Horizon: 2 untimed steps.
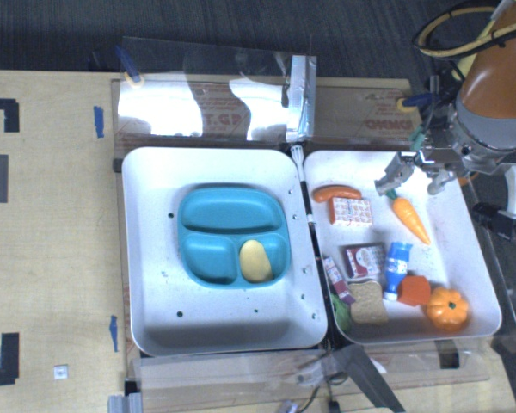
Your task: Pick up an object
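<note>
My gripper hangs over the back of the right bin, open, its two fingers spread with nothing between them. An orange carrot lies just in front of the fingertips, apart from them. Further left lie a sausage and a red-and-white box. Toward the front sit a dark red carton, a blue bottle, a red-orange block, a small pumpkin and a slice of bread.
The left bin holds a blue divided tray with a yellow lemon-like fruit in one compartment. A thin wrapped bar lies by the wall between the bins. Cables and the arm's orange band stand at the right.
</note>
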Tool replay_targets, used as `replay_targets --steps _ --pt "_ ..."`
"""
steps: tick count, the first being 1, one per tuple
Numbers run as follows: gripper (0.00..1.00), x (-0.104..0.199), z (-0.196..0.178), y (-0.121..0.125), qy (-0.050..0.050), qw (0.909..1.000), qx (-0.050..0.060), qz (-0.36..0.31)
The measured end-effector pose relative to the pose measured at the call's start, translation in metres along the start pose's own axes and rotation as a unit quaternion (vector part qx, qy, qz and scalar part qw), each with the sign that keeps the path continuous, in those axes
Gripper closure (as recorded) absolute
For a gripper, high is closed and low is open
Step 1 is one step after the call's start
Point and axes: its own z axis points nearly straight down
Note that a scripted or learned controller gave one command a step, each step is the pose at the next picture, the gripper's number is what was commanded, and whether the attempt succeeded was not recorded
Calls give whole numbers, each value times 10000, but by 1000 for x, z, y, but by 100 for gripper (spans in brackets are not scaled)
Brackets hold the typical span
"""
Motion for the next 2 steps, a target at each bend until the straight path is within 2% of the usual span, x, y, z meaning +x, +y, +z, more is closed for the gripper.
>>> replay_targets --steps 1,2 --pt "0 -60 83 9 -3 9998 37 186" --pt "0 -99 172 41 -6 9960 -5 -890"
